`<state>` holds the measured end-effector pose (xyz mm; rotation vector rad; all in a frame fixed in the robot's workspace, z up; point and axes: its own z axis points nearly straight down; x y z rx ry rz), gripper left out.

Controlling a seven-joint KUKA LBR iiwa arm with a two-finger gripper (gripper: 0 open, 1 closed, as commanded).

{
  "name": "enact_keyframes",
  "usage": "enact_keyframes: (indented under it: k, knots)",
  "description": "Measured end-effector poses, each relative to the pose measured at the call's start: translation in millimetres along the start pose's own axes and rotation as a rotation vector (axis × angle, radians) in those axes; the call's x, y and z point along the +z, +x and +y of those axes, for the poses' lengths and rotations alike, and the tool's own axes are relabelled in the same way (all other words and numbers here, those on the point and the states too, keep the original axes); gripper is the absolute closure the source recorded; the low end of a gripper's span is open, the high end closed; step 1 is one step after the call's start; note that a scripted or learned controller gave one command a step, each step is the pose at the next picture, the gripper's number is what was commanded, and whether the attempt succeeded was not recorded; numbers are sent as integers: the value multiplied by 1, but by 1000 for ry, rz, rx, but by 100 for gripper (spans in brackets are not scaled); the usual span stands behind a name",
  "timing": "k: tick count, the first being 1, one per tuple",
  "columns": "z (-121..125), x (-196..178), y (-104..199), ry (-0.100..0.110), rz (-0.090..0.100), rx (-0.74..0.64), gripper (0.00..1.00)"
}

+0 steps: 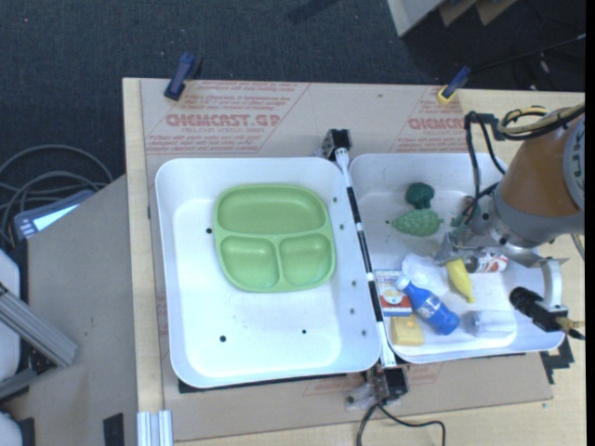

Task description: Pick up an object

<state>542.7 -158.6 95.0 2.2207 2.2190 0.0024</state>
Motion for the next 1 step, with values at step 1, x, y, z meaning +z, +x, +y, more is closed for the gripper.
enact_keyframes:
  k: [1]
  knots:
    - [8,-90,79,1,1,-3,100]
